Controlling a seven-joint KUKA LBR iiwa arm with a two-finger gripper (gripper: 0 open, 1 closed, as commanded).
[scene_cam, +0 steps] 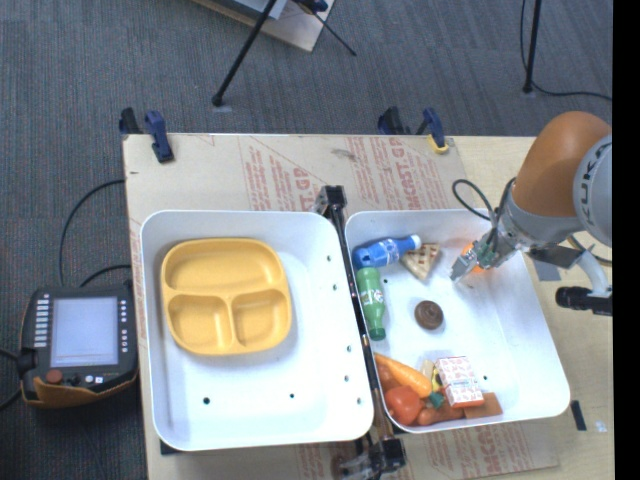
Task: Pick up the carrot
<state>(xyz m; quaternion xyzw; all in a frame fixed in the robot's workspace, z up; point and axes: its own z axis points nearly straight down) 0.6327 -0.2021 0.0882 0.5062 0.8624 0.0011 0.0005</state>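
Up near the back corner of the right bin (535,298), the gripper (470,265) hangs low over the white floor. Its fingers look a little apart, and nothing sits between them. Above it comes the grey arm with its orange band (560,163), reaching in from the right.

The carrot (403,374) is the thing to find, so let it be our marker. It lies in the front corner of the same bin, well apart from the gripper. Just in front of the carrot is a red tomato (403,404). Just to its right is a small red and white box (459,380). Behind the carrot lie a green bottle (371,303) and a brown round cookie (429,315), and further back a blue bottle (386,251) and a wedge of bread (422,260).

I think the job has hardly begun. The gripper must next travel to the front of the bin, come down over the carrot, and close on it.

The carrot is crowded, so its ends are hard to make out. The fingertips are small and blurry too.
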